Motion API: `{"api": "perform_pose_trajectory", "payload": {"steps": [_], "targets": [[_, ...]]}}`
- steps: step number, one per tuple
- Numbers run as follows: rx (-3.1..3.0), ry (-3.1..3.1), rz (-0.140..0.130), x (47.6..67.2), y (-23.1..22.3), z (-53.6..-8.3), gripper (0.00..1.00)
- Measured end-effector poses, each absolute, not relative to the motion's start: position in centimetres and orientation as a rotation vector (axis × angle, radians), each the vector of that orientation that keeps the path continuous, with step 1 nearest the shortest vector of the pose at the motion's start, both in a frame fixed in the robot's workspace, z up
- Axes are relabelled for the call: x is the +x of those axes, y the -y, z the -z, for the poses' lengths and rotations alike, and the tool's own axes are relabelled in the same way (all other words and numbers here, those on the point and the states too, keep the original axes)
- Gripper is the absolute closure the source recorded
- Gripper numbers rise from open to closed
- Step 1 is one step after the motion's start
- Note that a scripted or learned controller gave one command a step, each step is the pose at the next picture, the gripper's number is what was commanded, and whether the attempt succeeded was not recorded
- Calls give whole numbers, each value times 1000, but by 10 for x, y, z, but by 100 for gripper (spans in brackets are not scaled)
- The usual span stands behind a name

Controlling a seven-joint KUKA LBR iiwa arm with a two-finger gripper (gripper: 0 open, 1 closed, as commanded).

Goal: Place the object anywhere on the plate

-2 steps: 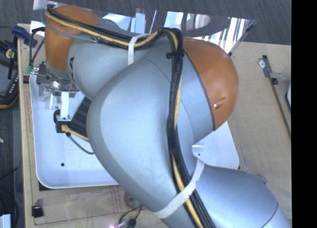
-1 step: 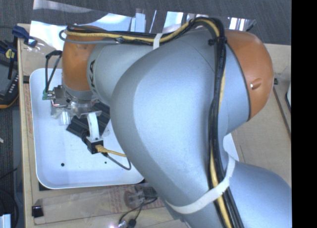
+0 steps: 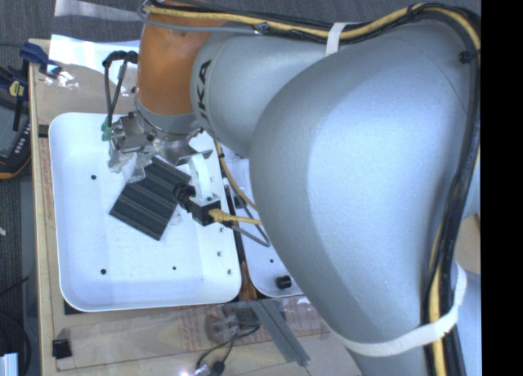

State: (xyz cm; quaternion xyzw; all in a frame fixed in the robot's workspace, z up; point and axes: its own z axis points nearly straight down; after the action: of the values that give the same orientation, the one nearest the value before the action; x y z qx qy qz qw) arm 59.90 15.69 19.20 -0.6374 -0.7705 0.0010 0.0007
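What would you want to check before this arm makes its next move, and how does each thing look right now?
1. Gripper over the left bin: ok, it hangs above the bin's upper part.
2. Object held between the fingers: cannot tell, the wrist hides them.
3. Plate in sight: cannot tell, the arm covers most of the right bin.
4. Dark ribbed pad out of the way: not ok, it lies just under the wrist.
5. Yellow cable free: ok, it hangs loose.

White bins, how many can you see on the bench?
2. The left bin is in open view; the right bin shows as a bottom-corner sliver beside it, the rest hidden under the arm.
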Motion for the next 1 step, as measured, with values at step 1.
{"api": "perform_pose_trajectory", "payload": {"steps": [1], "targets": [[-2282, 2159, -1, 656, -135, -208, 100]]}}
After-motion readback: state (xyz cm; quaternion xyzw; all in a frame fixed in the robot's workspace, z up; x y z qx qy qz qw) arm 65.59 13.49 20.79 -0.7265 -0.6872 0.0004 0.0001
